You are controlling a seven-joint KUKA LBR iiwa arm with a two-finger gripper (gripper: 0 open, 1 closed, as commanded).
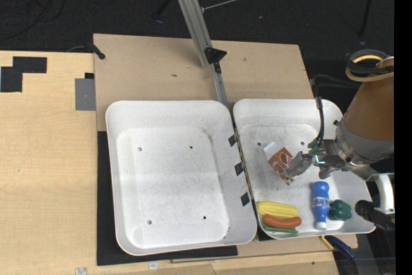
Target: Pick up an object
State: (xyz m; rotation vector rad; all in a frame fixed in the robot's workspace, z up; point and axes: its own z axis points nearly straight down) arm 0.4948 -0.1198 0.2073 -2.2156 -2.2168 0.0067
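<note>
Reaching in from the right, the grey arm brings its gripper (295,169) low over the right bin (257,114), with the fingers pointing down and to the left. A small brown-and-white packet (278,158) lies on the bin floor just beside the fingertips, at their left, seemingly touching them. How far the jaws stand apart cannot be told. Nearer the front wall lie a blue bottle (319,202), a green object (340,208), a yellow corn cob (278,208) and a red-orange piece (282,221).
</note>
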